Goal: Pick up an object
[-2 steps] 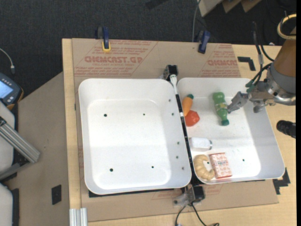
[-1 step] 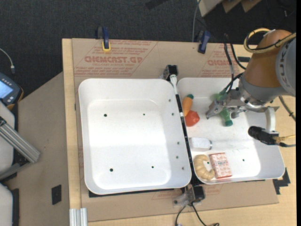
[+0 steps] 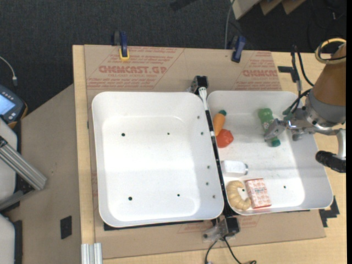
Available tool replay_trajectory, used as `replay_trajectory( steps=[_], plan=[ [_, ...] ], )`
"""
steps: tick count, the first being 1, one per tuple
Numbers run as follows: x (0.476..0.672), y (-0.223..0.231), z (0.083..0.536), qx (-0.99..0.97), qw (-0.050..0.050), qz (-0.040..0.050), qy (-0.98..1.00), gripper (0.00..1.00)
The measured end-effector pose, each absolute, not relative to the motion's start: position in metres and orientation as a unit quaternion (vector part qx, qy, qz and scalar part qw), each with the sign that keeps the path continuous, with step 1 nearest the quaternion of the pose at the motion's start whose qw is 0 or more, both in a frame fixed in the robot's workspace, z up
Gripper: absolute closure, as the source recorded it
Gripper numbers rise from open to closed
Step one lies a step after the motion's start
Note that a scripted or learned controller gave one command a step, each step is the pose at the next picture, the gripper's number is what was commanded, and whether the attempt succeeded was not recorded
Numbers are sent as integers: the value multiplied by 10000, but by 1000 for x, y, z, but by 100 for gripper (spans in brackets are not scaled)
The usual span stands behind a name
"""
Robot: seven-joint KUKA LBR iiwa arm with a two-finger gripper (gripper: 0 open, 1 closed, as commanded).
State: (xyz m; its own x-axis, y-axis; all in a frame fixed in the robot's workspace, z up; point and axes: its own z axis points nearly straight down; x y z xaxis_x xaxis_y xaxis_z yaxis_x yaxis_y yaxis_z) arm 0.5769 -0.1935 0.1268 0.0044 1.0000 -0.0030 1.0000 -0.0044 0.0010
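Note:
My gripper (image 3: 271, 131) reaches in from the right and hangs low in the right bin (image 3: 308, 199). It is right over a green object (image 3: 265, 115), whose top shows above the gripper, with a green bit (image 3: 274, 142) just below it. To the left, by the divider, lie an orange carrot-shaped piece (image 3: 219, 121) and a red piece (image 3: 224, 139). Nearer the front are a small white object (image 3: 233, 167), a tan pastry (image 3: 237, 196) and a pink box (image 3: 258, 193).
The left bin (image 3: 104, 164) stands beside the right one on a cardboard sheet (image 3: 165, 65) held by two clamps at the back. The arm's orange band (image 3: 332, 84) and a black cable (image 3: 297, 76) rise at the right edge.

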Motion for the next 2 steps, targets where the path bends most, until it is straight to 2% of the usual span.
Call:
replay_trajectory(
  steps=[1, 2],
  plan=[
    [572, -120, 82, 7052, -38, -4, 7090, 0],
    [558, -167, 154, 7085, 39, 6, 7057, 0]
  ],
)
